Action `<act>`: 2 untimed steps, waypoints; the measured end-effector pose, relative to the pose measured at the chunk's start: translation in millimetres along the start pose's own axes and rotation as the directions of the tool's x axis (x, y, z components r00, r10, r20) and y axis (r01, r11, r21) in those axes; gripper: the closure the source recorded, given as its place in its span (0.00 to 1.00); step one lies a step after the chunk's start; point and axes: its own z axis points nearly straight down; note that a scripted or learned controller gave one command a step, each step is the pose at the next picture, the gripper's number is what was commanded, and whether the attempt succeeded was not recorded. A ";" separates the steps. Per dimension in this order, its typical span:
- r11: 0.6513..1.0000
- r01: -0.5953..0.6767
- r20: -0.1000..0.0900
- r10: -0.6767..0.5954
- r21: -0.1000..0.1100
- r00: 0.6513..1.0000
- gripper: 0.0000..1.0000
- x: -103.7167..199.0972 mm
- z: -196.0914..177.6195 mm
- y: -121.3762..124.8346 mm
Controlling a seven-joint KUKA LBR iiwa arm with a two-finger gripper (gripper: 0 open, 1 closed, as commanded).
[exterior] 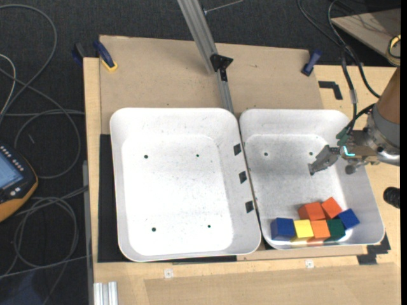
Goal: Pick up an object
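Note:
A cluster of small coloured blocks lies in the front corner of the right bin (280, 122): a blue block (283, 227), a yellow block (303, 229), orange blocks (312, 211), a green block (336, 228) and another blue block (348, 218). My gripper (335, 164) hangs over the right side of that bin, behind the blocks and above them. It is open, with nothing between its fingers. The blocks touch one another and lie against the bin's front wall.
The left bin (127, 122) sits beside the right one, with black clips along the divide. A slanted metal pole (203, 37) rises behind the bins. Blue clamps (105, 56) hold the board's back corners. Cables and a handheld device (13, 180) lie at left.

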 end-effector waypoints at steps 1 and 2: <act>1.000 0.000 0.001 0.000 -0.005 1.000 0.00 0.0 -1.9 0.9; 1.000 0.000 0.000 0.000 0.001 1.000 0.00 2.1 40.4 0.2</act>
